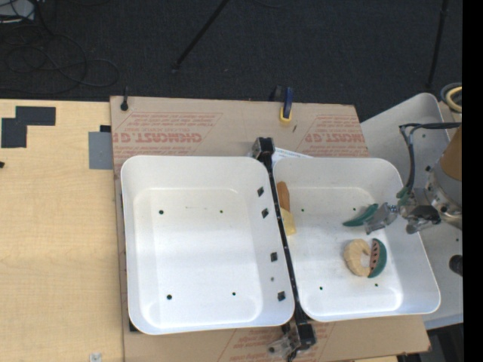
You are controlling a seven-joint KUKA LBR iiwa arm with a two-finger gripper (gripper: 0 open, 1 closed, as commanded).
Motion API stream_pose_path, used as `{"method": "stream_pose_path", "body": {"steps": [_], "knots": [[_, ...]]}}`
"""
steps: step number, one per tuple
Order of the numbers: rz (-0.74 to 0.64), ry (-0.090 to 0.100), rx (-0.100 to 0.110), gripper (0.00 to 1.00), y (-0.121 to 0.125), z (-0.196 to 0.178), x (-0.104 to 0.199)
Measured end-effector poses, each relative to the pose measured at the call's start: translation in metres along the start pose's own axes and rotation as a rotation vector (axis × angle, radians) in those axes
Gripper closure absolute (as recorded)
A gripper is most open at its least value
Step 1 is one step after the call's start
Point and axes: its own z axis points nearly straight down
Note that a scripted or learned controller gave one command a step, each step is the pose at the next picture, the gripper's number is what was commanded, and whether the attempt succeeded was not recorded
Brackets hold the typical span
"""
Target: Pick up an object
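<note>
My gripper (pixel 387 213) reaches in from the right, low over the right bin (pixel 332 308) near its right wall. A small teal-green object (pixel 360 218) lies right at its tip, touching or nearly touching it. Whether the object is held is unclear. Just below sits a tan round object (pixel 355 256) with a watermelon-slice toy (pixel 376 256) against its right side. An orange and yellow stick-like object (pixel 284 205) lies along the divider at the right bin's left wall.
The left bin (pixel 143 202) stands beside the right one, joined by black clips (pixel 273 256) along the divider. A blue and yellow clamp (pixel 287 104) holds the cardboard base at the back. The arm's wrist and cables (pixel 423 194) hang over the right bin's right edge.
</note>
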Motion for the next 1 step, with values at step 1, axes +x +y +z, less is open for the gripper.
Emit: {"method": "stream_pose_path", "body": {"steps": [1], "knots": [[-0.004,-0.002,-0.003,0.00,0.0454,0.1192,-0.0114]]}}
